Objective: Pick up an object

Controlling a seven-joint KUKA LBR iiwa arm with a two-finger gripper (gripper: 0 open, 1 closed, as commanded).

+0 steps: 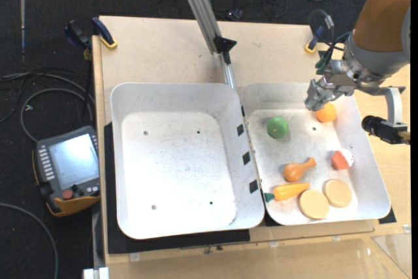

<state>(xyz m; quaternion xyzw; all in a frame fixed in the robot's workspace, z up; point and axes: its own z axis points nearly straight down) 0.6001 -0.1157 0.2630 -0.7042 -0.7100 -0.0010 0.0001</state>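
Beside the gripper (pixel 318 98), grip state unclear, a small round orange ball (pixel 326 114).

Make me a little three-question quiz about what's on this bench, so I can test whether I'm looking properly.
1. True or false: the green ball lies in the left bin.
2. Which thing is nearest the gripper? A) the orange ball B) the red piece C) the two tan discs
3. Fill in: the toys all lie in the ___ bin.

Key
1. False; it lies in the right bin.
2. A; the orange ball sits just beside the gripper, at the bin's far side.
3. Right.
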